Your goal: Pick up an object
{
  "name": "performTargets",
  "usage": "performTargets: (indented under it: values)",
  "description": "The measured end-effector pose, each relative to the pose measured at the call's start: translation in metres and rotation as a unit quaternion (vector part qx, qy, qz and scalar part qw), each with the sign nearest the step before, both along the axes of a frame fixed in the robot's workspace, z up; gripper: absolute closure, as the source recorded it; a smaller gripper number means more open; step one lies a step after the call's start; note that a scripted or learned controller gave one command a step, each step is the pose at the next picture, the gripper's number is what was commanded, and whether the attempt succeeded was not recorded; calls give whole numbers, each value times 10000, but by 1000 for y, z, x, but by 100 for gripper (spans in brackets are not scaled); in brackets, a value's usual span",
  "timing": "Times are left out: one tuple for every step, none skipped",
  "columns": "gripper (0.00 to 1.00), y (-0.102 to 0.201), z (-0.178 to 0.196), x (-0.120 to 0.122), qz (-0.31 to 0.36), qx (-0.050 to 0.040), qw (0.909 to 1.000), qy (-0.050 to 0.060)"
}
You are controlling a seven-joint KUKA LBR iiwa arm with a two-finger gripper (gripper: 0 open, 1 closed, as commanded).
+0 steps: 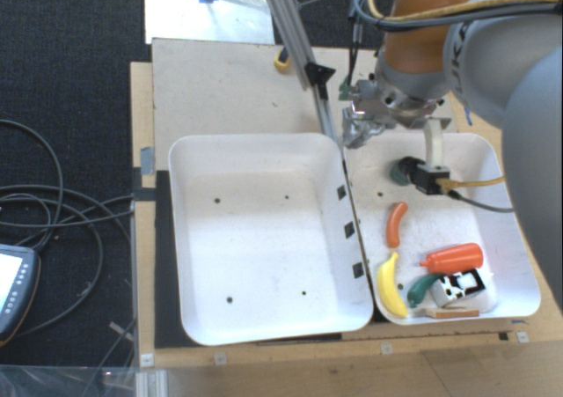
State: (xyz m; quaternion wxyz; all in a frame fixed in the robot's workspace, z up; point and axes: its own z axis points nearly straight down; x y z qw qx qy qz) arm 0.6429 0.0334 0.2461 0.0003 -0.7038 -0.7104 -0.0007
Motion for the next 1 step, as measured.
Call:
performTargets:
  values:
    - [100,50,-13,5,0,0,10000,-6]
